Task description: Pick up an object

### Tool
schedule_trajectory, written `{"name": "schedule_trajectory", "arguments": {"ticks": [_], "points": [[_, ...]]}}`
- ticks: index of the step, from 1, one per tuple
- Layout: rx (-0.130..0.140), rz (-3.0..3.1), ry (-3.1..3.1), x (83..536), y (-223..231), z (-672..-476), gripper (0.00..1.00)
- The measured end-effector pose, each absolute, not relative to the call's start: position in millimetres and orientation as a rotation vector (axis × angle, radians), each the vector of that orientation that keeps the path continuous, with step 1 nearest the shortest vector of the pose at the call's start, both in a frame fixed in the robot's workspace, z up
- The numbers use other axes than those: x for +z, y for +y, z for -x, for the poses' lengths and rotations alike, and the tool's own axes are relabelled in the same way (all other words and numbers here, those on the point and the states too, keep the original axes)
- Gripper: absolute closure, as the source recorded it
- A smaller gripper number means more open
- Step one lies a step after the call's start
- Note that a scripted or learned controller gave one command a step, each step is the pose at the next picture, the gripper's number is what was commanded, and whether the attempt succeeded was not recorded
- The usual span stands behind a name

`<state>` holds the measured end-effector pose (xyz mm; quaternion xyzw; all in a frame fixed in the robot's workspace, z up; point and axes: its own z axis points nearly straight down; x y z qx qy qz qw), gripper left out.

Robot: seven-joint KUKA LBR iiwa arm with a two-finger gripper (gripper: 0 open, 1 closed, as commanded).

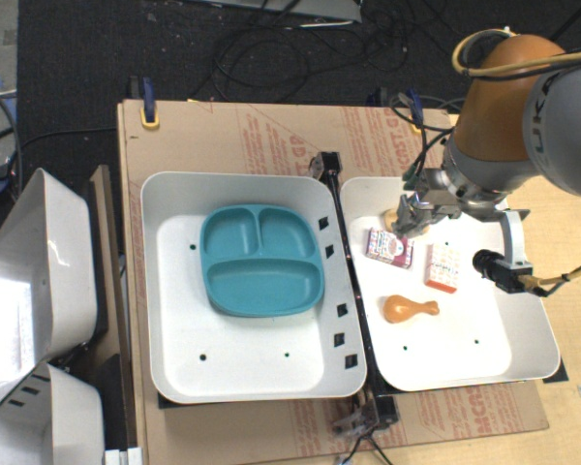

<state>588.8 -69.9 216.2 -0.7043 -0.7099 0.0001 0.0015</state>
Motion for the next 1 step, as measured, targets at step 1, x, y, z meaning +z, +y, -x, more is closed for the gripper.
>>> {"name": "schedule_trajectory", "arguments": {"ticks": [1], "points": [[0.001, 2.212, -2.227, 216.2, -28.7, -572.9, 1.0]]}}
